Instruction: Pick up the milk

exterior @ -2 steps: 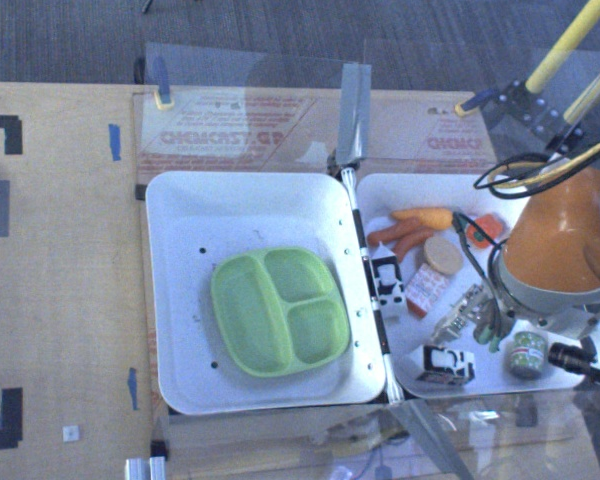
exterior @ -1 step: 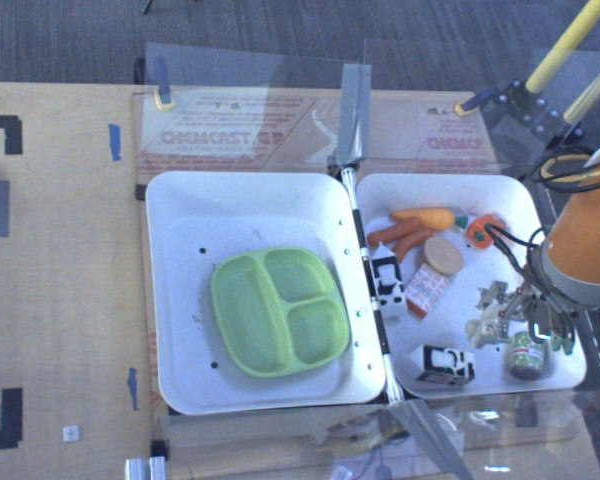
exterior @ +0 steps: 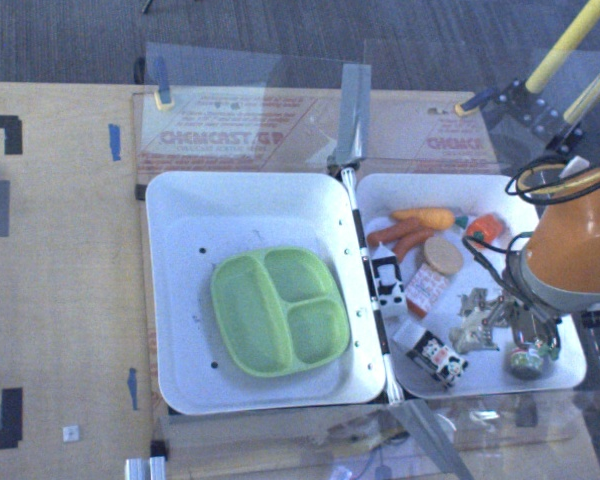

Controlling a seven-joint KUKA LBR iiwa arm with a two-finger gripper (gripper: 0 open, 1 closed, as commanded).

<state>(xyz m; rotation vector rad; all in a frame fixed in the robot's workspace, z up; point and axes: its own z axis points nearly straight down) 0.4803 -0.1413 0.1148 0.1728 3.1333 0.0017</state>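
Note:
A small black-and-white cow-patterned milk carton (exterior: 386,280) lies at the left edge of the right bin (exterior: 572,370), against the divider. A second cow-patterned carton (exterior: 439,357) lies near that bin's front wall. My gripper (exterior: 487,320) hangs low over the middle-right of the right bin, below the orange wrist band. It is to the right of both cartons and touches neither. Nothing shows between its fingers.
The left bin (exterior: 180,218) holds a green divided plate (exterior: 280,311). In the right bin lie carrots (exterior: 423,217), a reddish sausage (exterior: 398,233), a pink-and-white box (exterior: 426,290), a tan round disc (exterior: 443,256), an orange-and-green item (exterior: 485,228) and a greenish round item (exterior: 527,361).

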